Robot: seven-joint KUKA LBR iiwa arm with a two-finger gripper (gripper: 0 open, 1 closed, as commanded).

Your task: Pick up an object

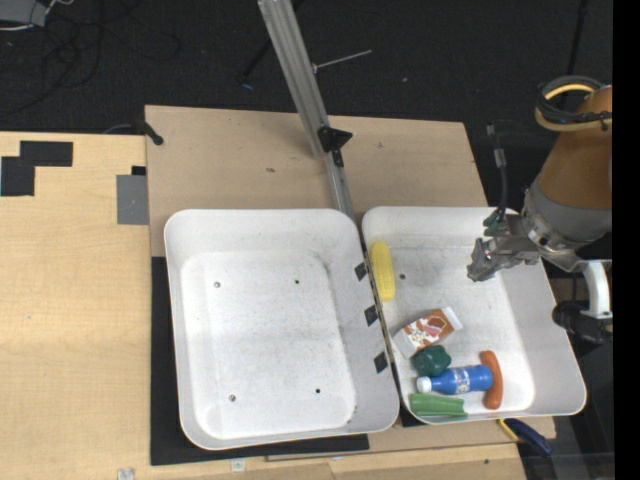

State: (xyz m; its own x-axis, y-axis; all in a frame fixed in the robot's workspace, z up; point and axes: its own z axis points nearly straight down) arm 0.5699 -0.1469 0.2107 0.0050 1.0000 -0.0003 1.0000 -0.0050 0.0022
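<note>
Whether the jaws are apart or together I cannot tell, because the grey two-finger gripper [483, 264] is small and dark at this angle; nothing is visible between them.

Going from left to right, the left shallow white plastic bin [190, 268] carries no objects on its floor. At the dividing edge, just inside the right shallow white plastic bin [545, 400], a yellow corn-shaped toy [381, 270] lies along the wall. Lower down, a small red and white flat packet [427, 328] lies beside a dark green rounded object [433, 359]. Below these, a blue and white small bottle [459, 379] lies on its side, touching a green flat pod-shaped piece [437, 405], and an orange sausage-shaped toy [490, 379] lies at the bottle's right end.

The gripper hangs over the upper right part of the right bin, well apart from all these things. I judge the task is not yet done: no object is lifted, and the whole pick remains, namely choosing one, descending, closing and raising.
</note>
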